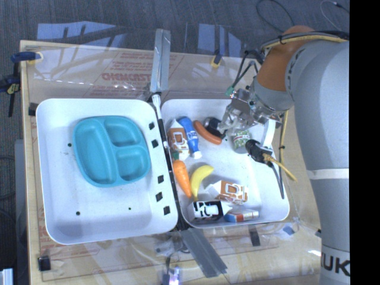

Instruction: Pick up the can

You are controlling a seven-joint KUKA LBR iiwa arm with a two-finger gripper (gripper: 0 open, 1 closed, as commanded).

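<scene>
Down at the near edge of the right bin [279, 209] lie a black-and-white carton [208, 209] and a small tube [242, 216], with a banana [200, 179] and a carrot [182, 177] just behind them against the dividing wall. The can [240, 140], pale green, sits toward the far right corner of that bin, and the gripper [240, 126] hangs right over it, close to touching. From where I stand I cannot tell whether the fingers are spread or pinching. A sausage [209, 134] lies just beside the can on its left. The left bin [59, 218] carries a blue tray [113, 149]. My worry: the can looks tipped, so the fingers may slide off its round wall, or nudge it into the sausage.
</scene>
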